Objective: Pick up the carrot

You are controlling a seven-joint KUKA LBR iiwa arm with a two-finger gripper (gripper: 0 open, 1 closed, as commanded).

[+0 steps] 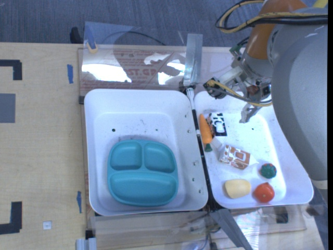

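1. The carrot (pixel 205 129) lies in the right bin (pixel 291 191), tight against that bin's left wall beside the divider shared with the left bin (pixel 93 139). Its orange body points up the view; its green end points down.
2. The gripper (pixel 252 108) hangs over the upper part of the right bin. One finger shows hanging down. Whether the jaws stand open or closed cannot be told, and nothing is seen held.
3. Governing relation: the carrot lies to the view's left of the gripper and slightly lower in the picture, with a black-and-white card (pixel 218 124) between them. The carrot's long axis runs parallel to the bin wall.
4. Judgement: the fingers would need to close across that axis, and the wall's closeness leaves little room on that side.
5. Other contents, namely a patterned packet (pixel 235 157), yellow item (pixel 237 188), tomato (pixel 264 192) and green ball (pixel 268 171), lie well apart from the carrot.
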